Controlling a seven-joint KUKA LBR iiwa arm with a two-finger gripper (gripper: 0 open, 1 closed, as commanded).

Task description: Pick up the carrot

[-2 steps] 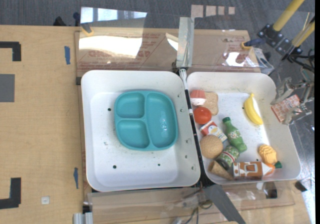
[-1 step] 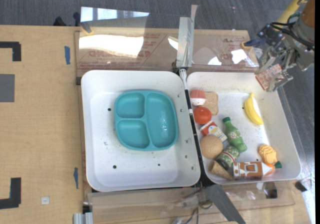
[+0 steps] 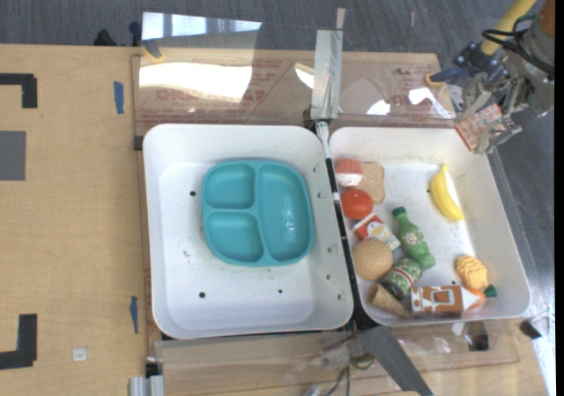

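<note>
- Two shallow white bins side by side on the cardboard-brown table [image 3: 70, 209], long rims touching down the middle; left bin [image 3: 167, 235] and right bin [image 3: 414, 175] both with rounded corners and low walls.
- Most open room in the right bin along its far side, a bare white floor between the bread-like slice [image 3: 374, 181] and the banana [image 3: 446, 194]; near side crowded.
- Gripper [image 3: 489, 116] hovering over the right bin's far right corner, above the rim and well apart from the toys; open or clenched, cannot tell from this angle, and nothing seen held in it.
- Carrot [image 3: 471, 272] lying in the right bin's near right corner, near the right wall; short and stubby, orange-yellow, with a small green tip pointing toward the corner.
- Just beside the carrot on its left, an orange and white carton [image 3: 438, 300] lying flat along the near wall; touching or not, hard to tell.
- Further left, a green bottle [image 3: 414, 238] tilted on its side, a round tan bun [image 3: 373, 257] and a glossy red tomato [image 3: 357, 203], packed against the centre rim.
- Smooth moulded plastic on all the toys, matt on the bins.
- Teal plate [image 3: 258, 212] with three compartments sitting in the left bin, white floor all round it.
</note>
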